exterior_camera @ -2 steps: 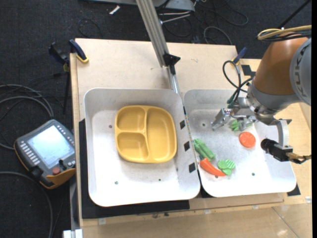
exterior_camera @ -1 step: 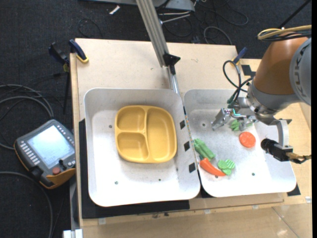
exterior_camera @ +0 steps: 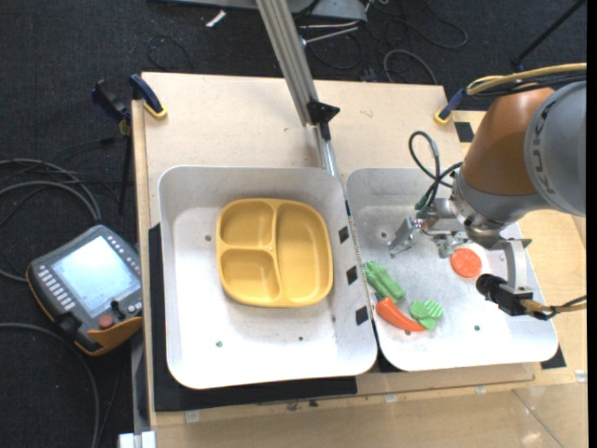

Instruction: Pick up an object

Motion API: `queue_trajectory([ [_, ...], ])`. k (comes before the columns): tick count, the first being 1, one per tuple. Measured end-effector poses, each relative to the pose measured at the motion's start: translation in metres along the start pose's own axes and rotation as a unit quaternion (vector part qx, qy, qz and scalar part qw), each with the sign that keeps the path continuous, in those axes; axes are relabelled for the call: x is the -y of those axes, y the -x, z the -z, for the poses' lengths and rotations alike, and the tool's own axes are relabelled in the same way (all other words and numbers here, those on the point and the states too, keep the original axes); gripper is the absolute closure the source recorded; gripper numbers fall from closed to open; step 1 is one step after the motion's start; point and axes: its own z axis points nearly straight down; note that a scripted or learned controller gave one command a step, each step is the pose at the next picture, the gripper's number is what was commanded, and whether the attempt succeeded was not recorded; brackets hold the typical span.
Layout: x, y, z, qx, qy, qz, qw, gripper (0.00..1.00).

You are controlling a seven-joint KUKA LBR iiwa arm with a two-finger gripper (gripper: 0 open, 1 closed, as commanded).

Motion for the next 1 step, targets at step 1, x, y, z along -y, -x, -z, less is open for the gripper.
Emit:
queue_trajectory([
  [1, 0.0007, -0.0005, -0.0536, 0.0, 0.0, 0.0, 1.0, 0.0],
])
